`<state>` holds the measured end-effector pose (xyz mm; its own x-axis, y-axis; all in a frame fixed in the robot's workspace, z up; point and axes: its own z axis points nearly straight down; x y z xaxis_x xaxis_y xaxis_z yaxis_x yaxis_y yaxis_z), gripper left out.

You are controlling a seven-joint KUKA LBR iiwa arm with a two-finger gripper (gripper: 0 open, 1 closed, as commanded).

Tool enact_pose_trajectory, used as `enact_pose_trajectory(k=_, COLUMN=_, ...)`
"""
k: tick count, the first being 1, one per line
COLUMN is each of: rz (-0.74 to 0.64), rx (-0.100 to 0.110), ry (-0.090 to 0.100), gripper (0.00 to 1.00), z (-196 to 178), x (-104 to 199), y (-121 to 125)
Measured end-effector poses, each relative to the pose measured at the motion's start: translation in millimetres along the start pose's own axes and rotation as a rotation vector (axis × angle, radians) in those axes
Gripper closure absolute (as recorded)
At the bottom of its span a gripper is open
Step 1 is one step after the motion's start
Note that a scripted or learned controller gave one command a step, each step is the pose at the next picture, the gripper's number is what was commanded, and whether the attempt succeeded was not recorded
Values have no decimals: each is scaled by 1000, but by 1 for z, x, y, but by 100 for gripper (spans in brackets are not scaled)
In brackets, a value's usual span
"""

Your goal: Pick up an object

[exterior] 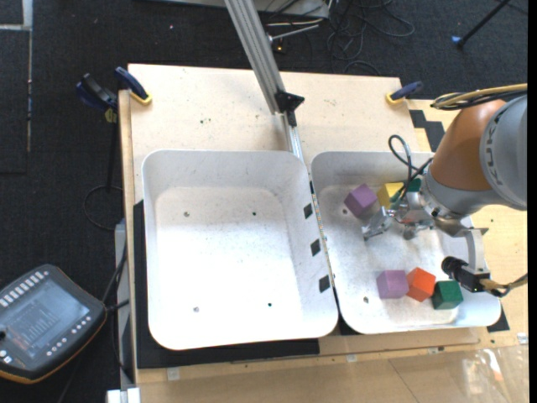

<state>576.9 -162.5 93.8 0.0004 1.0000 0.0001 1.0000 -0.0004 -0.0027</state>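
Note:
In the right bin [352, 309] lie several small blocks. A purple block [362, 200] sits near the bin's middle, with a yellow block [389, 194] just right of it. A second purple block [392, 284], an orange block [421, 284] and a green block [447, 295] stand in a row near the front right corner. My gripper [388, 222] is low in this bin, just below and right of the upper purple block and under the yellow one. Nothing shows between its fingers.
The left bin [168, 225] stands beside the right one. A slanted metal rail [256, 44] runs from the top down to the bins' shared edge. The grey arm with its orange band [466, 154] covers the right bin's far right side. A pendant [42, 321] lies at lower left.

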Motion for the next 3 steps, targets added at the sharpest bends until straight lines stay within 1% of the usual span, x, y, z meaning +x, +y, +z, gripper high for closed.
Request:
enact_pose_trajectory(k=1, rz=0, rx=-5, ry=-1, gripper=100, z=-12, x=0, y=1)
enact_pose_trajectory(k=2, rz=1, rx=-8, ry=-2, gripper=100, z=-55, x=-4, y=-1)
enact_pose_trajectory(k=3, rz=-3, rx=-10, ry=-2, gripper=100, z=-118, x=-3, y=6)
